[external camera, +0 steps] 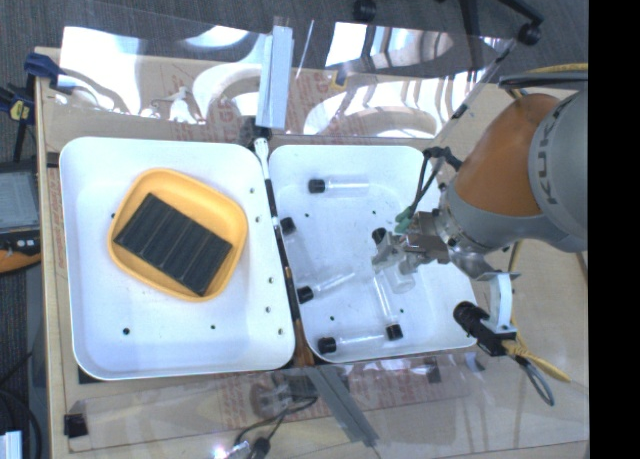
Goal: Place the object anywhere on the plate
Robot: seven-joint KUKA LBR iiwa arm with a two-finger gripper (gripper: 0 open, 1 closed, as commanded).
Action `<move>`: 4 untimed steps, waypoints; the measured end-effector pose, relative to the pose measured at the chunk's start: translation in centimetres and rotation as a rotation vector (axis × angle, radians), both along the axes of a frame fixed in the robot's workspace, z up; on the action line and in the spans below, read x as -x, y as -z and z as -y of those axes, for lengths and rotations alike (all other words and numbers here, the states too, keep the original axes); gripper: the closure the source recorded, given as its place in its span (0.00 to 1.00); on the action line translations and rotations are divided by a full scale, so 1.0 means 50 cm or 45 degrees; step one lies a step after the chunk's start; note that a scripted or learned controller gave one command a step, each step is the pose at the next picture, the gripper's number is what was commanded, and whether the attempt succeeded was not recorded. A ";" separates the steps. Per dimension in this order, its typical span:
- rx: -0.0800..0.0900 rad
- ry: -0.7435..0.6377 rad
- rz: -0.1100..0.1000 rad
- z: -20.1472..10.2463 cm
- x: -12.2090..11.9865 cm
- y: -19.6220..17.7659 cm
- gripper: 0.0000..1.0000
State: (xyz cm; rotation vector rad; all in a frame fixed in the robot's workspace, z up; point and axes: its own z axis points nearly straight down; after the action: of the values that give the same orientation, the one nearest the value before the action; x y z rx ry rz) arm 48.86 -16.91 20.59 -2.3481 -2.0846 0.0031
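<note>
Camera view puts my pincer point(392, 259) low in the right bin point(345, 162), among clear tubes point(352, 341) that blur together; whether it is apart or together, I cannot tell. Farther left, the yellow plate point(225, 202) carries a dark ribbed slab point(172, 242).

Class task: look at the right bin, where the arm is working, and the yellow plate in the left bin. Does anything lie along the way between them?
Yes. The two bins' raised rims meet between the right bin and the yellow plate, so an object must be lifted over them. A dark ridged slab covers most of the plate. The gripper sits over clear tubes.
</note>
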 end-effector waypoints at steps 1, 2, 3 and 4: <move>-0.001 -0.114 0.000 -0.133 -0.021 -0.021 1.00; -0.002 -0.216 -0.004 -0.256 -0.077 0.031 1.00; -0.001 -0.442 0.001 -0.336 -0.109 0.029 1.00; 0.000 -0.764 0.004 -0.385 -0.135 0.028 1.00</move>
State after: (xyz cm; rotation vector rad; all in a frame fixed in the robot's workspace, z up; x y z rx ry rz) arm 55.60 2.33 19.21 -1.6288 -2.6873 -0.0001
